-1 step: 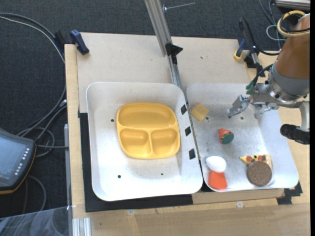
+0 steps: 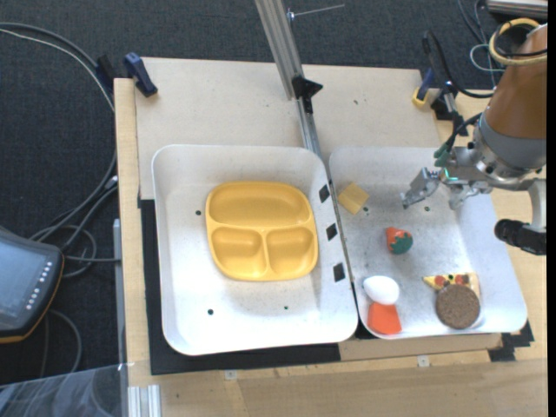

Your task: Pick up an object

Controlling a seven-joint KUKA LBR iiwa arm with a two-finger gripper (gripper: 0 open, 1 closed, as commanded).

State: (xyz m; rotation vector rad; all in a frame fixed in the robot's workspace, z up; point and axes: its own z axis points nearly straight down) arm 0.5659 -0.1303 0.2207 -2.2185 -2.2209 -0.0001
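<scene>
Both white bins [image 2: 174, 233] bear no readable writing; fingers' [image 2: 439, 188] state unclear.

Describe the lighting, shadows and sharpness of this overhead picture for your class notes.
Camera view: even, soft light; the yellow tray shows mild sheen, no harsh glare; faint shadows sit under the gripper and the white egg-like piece; the bins stay sharp, while the small toys look slightly soft.

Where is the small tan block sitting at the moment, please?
The tan block lies in the right bin, at its upper left corner beside the divider between the bins, left of the gripper and above the red-and-green toy.
</scene>
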